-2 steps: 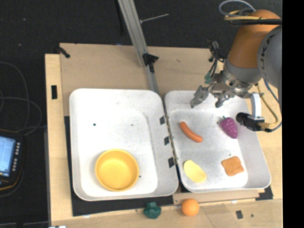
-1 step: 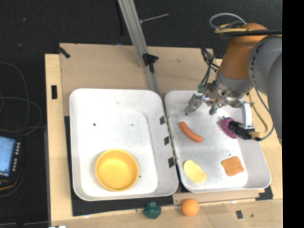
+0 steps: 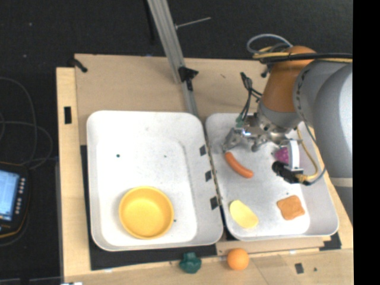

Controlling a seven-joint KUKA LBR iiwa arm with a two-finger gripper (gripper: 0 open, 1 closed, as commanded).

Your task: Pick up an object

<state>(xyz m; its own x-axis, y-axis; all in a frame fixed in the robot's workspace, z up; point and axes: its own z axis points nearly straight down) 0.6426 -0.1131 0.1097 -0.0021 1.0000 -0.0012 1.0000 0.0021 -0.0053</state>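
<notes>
Pincer [image 3: 236,140]: mine, over right bin [image 3: 320,221], just above orange sausage [image 3: 238,164]; finger state — cannot tell

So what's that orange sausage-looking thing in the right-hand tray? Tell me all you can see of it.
The sausage is a small, smooth, rounded-ended cylinder, orange-red, seemingly plastic like a toy hot dog. It lies flat and slanted on the floor of the right bin, in the bin's upper left part, near the wall beside the other bin. The gripper sits just above it in the picture; whether they touch is unclear. Nothing else touches it.
</notes>
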